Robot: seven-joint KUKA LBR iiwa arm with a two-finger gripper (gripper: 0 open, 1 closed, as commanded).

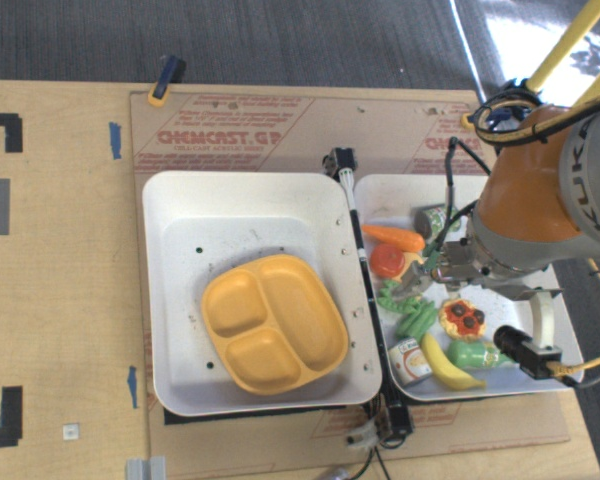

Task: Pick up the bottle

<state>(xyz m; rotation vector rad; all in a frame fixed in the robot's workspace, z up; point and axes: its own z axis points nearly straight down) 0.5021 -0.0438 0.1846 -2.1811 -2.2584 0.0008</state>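
- You see the grey and orange arm (536, 200) reaching in from the right and hanging over the right bin (405, 200)
- Its gripper (427, 271) sits low over the left middle of that bin, just beside a red tomato-like piece (386, 260) and above a cluster of green vegetable pieces (412, 318)
- You cannot tell from this angle how far the gripper is open, and nothing can be seen held in it
- What looks like the bottle (411, 360) is a small thing with a pale label and a reddish end, lying in the bottom-left corner of the right bin as you look at it, close to the wall that divides the two bins
- The bottle lies apart from the gripper, with the green pieces between them
- A yellow banana (448, 363) lies just to the right of the bottle, its near end close against it
- An orange carrot (392, 236) lies above the tomato piece, near the bin's left wall
- A pizza-slice toy (463, 317) sits right of the green pieces, and a bright green object (477, 354) lies just beyond the banana; you cannot tell what that one is
- The left bin (170, 268) holds a yellow divided plate (272, 321) with three compartments, lying flat and turned at a slant
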